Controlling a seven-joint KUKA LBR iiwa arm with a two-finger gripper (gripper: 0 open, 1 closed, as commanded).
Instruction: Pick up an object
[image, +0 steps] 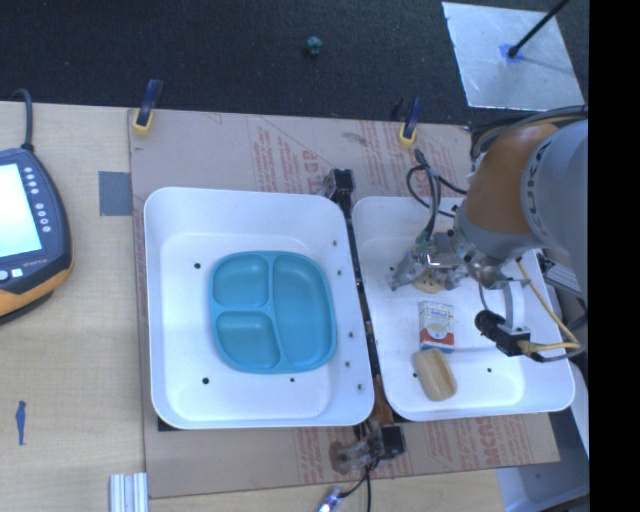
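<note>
1. The gripper (428, 268) is seen low in the right bin (400, 400), right of centre frame; its grip state can't be told.
2. A small carton (436, 326) and a tan bread-like lump (436, 375) are found just below it.
3. The carton is probably light and stiff, best pinched across its narrow sides.

In the right bin we see a small flat packet (436, 326), white with a red band along its near edge, lying flat at about the bin's middle. Just nearer than it, close to the bin's near wall, lies a tan, rounded block (436, 375), tilted slightly and almost touching the packet.
</note>
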